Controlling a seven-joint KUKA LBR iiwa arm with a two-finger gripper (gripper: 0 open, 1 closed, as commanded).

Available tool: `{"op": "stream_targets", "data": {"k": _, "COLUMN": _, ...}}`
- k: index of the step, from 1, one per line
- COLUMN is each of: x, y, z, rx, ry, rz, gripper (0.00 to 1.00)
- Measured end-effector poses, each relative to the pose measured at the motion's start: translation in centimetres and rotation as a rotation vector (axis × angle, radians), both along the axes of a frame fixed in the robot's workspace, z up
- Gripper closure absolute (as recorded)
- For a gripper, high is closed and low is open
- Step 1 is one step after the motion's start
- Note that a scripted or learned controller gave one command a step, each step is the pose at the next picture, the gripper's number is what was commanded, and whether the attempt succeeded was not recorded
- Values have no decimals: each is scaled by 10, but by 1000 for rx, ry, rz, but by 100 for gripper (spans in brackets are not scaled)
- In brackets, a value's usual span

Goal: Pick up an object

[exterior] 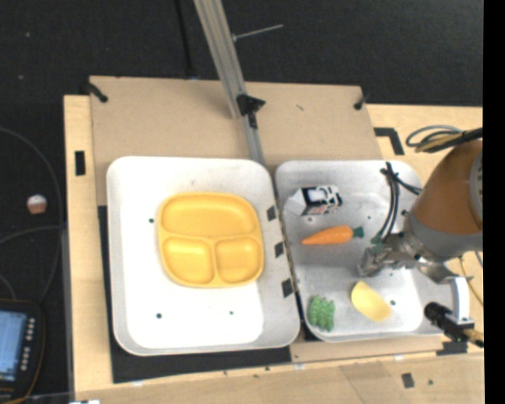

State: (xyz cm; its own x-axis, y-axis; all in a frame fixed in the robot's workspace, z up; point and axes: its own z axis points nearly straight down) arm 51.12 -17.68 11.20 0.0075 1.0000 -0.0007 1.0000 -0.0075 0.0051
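So the stuff you could grab is all in the right-hand shallow white bin [347,173]. There's a long orange toy carrot with a green tip [329,236] lying across the middle, pointing left. Just above it, toward the far wall, sits a small black-and-white toy car-like thing [320,198], too small for you to make out properly. Down at the near edge you've got a pale yellow lemon-shaped piece [370,301], and to its left, in the near-left corner, a little bumpy green cluster [321,311] that looks like a toy broccoli or grapes.

Your pincer [375,259] is low inside that same bin, just right of the carrot's green tip and just above the yellow piece. It's a dark grey blur of metal from this angle, so you honestly can't tell how far apart it is, and you can't see anything sitting in it. The grey arm with its orange band [453,202] comes in over the bin's right side, black cables looping off it.

Over in the left-hand white bin [135,251] lies a yellow plastic divided plate with three compartments [210,239], roughly centered. Both bins sit side by side, touching, on the tan wooden tabletop [168,120].
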Motion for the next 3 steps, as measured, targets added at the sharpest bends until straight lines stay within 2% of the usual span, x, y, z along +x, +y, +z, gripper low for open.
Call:
{"op": "stream_targets", "data": {"k": 1, "x": 4, "y": 9, "z": 53, "rx": -1, "ry": -2, "rz": 12, "gripper": 100}}
{"op": "stream_targets", "data": {"k": 3, "x": 18, "y": -6, "z": 150, "rx": -2, "ry": -2, "rz": 12, "gripper": 100}}
